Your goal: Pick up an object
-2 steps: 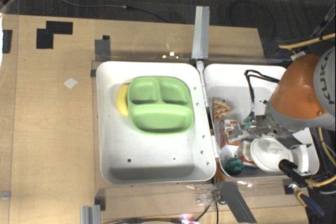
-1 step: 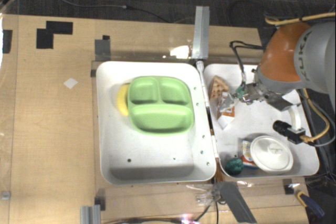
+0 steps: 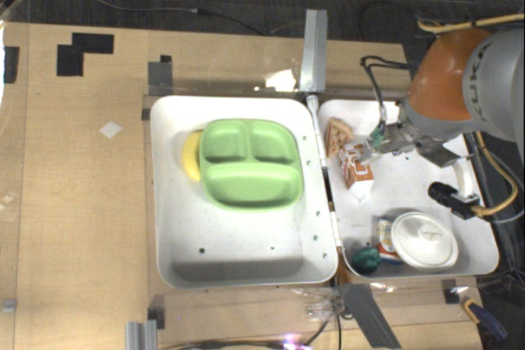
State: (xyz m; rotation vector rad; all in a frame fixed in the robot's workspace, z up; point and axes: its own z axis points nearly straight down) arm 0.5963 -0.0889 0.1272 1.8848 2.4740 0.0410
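**Arm reaches into the right bin above a small packet**

Camera view: Seen from above at a slant, two shallow white bins sit side by side on a wooden bench. The left bin (image 3: 176, 201) holds a green divided tray (image 3: 248, 162) lying flat toward its 12 o'clock half, with a yellow object (image 3: 190, 156) peeking out from under the tray's 9 o'clock edge. The grey arm with its orange band (image 3: 439, 86) comes in from 3 o'clock over the right bin (image 3: 484, 246). Its gripper (image 3: 379, 141) hangs low near the middle of that bin, toward its 10 o'clock part; whether the fingers are spread or closed cannot be told from this angle. Just at the gripper's 8 o'clock lies a small brown-and-white packet (image 3: 356, 170), close to the tool, though contact between them cannot be made out. A brown wrapped item (image 3: 336, 135) rests at the packet's 11 o'clock, against the bin's left wall. At the bin's 6 o'clock edge sits a white round lidded container (image 3: 422, 239), with a dark green object (image 3: 366, 258) just beside it at its 8 o'clock.
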